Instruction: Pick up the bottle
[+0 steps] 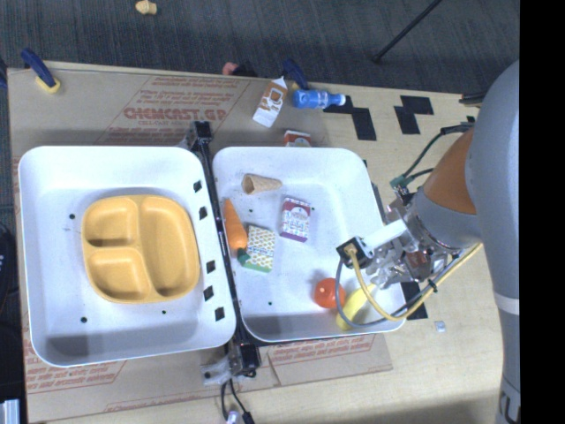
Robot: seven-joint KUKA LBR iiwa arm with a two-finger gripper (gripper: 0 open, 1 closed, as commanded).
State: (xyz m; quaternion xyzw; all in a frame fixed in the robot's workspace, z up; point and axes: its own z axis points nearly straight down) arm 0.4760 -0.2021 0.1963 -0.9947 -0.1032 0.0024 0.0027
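Worktop [441,360] carries two white bins side by side. Left bin [44,237] holds a yellow divided plate [139,246]. Right bin [353,170] holds a carrot [234,225] by its left wall, a checked packet [259,247] just beside it, a purple carton [297,218], a cone [261,184], an orange ball [327,292] and a yellow fruit [355,305]. Arm [481,184] enters from the right; claw [371,268] sits low over the right bin's near-right corner, above the fruit; its state cannot be told. Bottle [316,100], blue, lies on its side on the worktop beyond the right bin, well apart from the claw
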